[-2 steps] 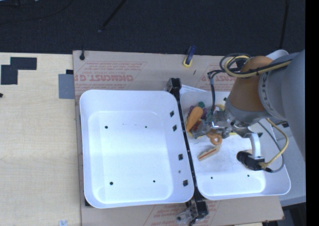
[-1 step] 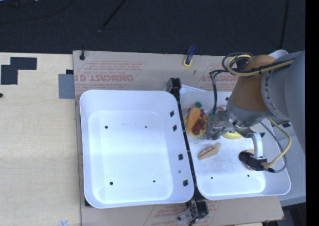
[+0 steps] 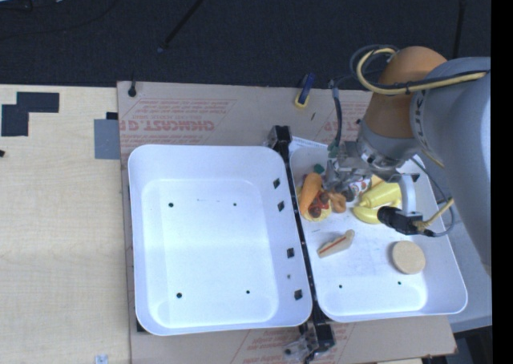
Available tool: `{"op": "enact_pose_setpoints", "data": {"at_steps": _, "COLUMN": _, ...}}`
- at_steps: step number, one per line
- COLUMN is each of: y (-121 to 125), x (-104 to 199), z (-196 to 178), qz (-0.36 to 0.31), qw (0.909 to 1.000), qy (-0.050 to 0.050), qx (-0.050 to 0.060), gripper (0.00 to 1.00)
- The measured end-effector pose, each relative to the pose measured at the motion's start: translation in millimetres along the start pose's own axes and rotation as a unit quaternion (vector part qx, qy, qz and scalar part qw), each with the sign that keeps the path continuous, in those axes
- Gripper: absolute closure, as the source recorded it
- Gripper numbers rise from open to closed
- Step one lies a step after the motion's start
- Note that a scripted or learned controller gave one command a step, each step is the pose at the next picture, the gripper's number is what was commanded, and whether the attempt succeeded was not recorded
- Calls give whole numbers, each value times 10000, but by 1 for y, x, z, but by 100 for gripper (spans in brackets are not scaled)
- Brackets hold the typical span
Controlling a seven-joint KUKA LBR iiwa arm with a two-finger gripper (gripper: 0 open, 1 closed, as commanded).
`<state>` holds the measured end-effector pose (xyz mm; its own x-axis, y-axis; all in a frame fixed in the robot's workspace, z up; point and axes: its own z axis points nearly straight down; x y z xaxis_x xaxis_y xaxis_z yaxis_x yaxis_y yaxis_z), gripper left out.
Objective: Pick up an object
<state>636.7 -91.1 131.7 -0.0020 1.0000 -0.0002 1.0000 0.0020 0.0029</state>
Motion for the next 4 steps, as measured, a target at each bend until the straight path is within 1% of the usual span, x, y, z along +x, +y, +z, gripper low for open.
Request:
{"op": "enact_pose_setpoints", "data": {"at_steps": 1, "y": -47, "x": -40, "z": 42, "qz": 1, "qw": 10000, "qy": 5, "qx": 4, "gripper": 100}}
{"op": "enact_pose_setpoints", "data": {"at_steps": 2, "y": 8, "x": -14, "z": 43, "qz": 4, "qw": 10000, "qy": -7, "qx": 16, "gripper": 100}}
{"op": "enact_pose_setpoints", "data": {"at_steps": 4, "y": 6, "x": 9, "z": 39, "qz": 7, "qw": 10000, "qy": 0, "qx": 31, "gripper": 100}}
